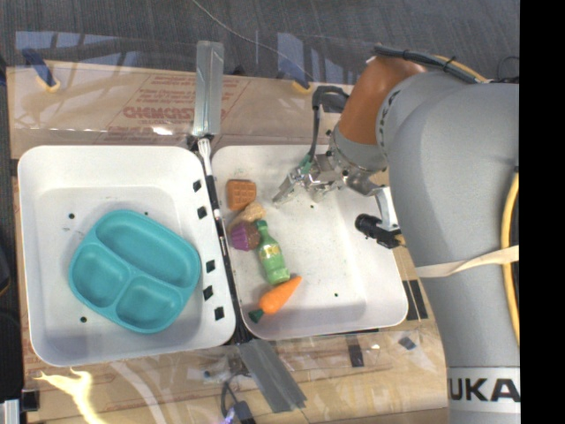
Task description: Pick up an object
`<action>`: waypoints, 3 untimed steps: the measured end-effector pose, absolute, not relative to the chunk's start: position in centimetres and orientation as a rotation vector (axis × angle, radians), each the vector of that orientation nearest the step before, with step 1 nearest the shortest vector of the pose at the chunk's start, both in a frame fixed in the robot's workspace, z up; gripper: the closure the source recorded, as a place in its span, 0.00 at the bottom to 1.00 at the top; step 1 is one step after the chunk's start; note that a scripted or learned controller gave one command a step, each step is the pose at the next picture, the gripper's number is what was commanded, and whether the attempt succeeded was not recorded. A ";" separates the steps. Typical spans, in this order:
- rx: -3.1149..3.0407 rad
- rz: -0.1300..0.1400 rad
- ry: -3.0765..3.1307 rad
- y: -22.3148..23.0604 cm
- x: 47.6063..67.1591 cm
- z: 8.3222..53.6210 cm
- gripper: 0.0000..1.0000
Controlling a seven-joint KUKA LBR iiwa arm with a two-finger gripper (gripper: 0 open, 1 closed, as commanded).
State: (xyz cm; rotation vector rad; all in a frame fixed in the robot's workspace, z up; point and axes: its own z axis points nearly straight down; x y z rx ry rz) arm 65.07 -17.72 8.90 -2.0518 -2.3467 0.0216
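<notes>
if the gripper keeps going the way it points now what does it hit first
The gripper points left toward the waffle-like brown piece, so probably that first, though height above the bin floor is unclear.

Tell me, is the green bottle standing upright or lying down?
Lying down. The green bottle rests on its side on the right bin's floor, between the purple toy and the carrot.

My robotics lab: the KUKA arm [450,193] over two white bins [35,237] on a taped, plastic-sheeted bench [132,104].
</notes>
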 end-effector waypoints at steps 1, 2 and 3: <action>-2.533 0.006 -1.847 -16.3 64.7 9.1 0.00; -2.859 0.007 -1.287 -12.0 64.8 9.1 0.00; -2.848 0.016 -1.299 -11.8 64.8 10.0 1.00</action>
